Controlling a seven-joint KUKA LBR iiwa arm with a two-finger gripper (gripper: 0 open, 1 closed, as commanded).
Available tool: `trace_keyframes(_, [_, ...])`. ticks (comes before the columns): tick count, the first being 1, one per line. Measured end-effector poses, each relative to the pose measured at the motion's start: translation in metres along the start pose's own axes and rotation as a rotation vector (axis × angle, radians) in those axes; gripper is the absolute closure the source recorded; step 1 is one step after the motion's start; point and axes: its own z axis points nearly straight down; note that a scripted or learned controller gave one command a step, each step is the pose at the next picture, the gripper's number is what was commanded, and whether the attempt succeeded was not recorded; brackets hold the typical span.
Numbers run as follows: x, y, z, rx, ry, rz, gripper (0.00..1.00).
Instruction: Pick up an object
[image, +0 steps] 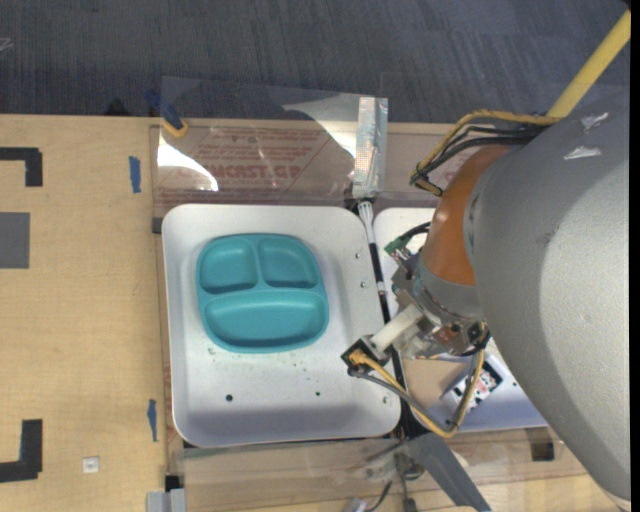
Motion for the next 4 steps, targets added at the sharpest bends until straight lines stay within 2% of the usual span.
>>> trace_keyframes(1, [-0.009,-0.001,0.0,0.001,0.0,-0.603,1.0])
trace_keyframes(2, [0.01,-0.033,0.0,0.0,-0.001,0.102,1.0])
trace_keyframes(4, [0.012,-0.035,-0.019,0.003,-0.005,0.096,1.0])
